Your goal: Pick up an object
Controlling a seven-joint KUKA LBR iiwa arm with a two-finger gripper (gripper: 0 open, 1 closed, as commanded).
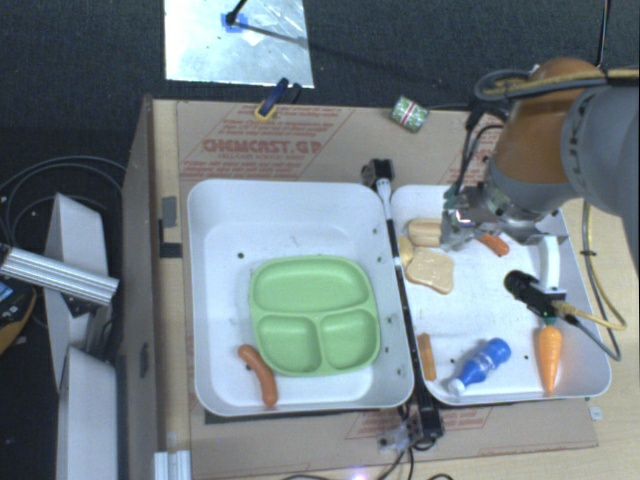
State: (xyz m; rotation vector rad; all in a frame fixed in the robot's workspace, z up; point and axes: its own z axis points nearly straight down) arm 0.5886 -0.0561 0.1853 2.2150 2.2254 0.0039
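My gripper (pixel 459 232) hangs low over the upper left part of the right bin (pixel 585 373). A pale bread roll (pixel 422 232) lies right beside it on the left, touching or nearly so. A toast slice (pixel 431 270) lies just below the gripper. A small orange-red piece (pixel 494 245) sits just to its right. Lower in the same bin lie a blue bottle (pixel 481 362) with a white cap and a carrot (pixel 547 354). I see nothing held in the gripper.
The left bin (pixel 215 223) holds a green divided plate (pixel 314 313) and a sausage (pixel 260 373) at its lower left. A thin orange stick (pixel 427 356) lies by the divider between the bins. A white piece (pixel 549 263) stands at the right bin's right side.
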